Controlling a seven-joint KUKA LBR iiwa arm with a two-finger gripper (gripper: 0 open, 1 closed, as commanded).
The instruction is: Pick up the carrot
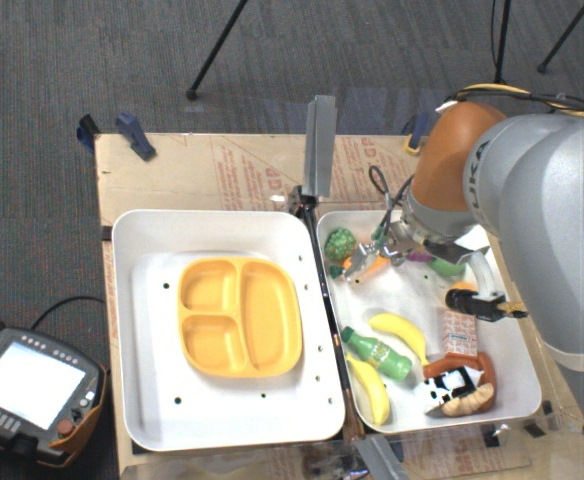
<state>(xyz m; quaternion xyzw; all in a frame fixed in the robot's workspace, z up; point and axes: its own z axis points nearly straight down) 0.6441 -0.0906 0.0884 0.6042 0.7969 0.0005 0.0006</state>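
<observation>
The carrot (364, 266) is a small orange piece lying in the far left part of the right bin (517, 363), just right of a green broccoli (339, 243). My gripper (384, 252) is low in that bin, right over the carrot's right end and touching or nearly touching it. The wrist hides the contact, so a hold on the carrot cannot be made out.
The right bin also holds two bananas (397, 333) (372, 390), a green bottle (378, 355), an orange carton (459, 333), a black-and-white item (448, 384), a bread roll (469, 401) and a purple piece (446, 266). A yellow divided plate (240, 316) lies in the left bin (137, 268).
</observation>
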